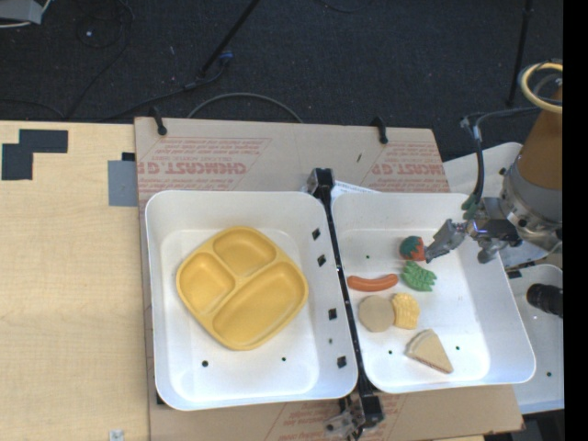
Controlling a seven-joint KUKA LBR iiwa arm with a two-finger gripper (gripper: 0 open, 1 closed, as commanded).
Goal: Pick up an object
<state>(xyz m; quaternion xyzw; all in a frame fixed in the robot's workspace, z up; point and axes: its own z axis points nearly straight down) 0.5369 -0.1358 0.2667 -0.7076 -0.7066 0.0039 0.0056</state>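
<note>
Reaching over the right bin (514, 338), the gripper (439, 246) hangs just beside the red-and-green toy (412, 247) — whether its fingers are apart, I cannot tell. Better to centre above the toy, then descend straight — avoiding the leafy piece (420, 277).

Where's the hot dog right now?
The hot dog lies in the right bin, near the divider, just above the round cookie and left of the green leaf.

Five small toy foods lie in the right bin (496, 356), close together. A red and green piece (412, 247) is at the top, with a green leafy piece (420, 277) just below it and an orange sausage (372, 282) to the left. Lower lie a tan round disc (375, 314) touching a yellow corn piece (406, 310), and a pale wedge (429, 351) nearest the front.
</note>
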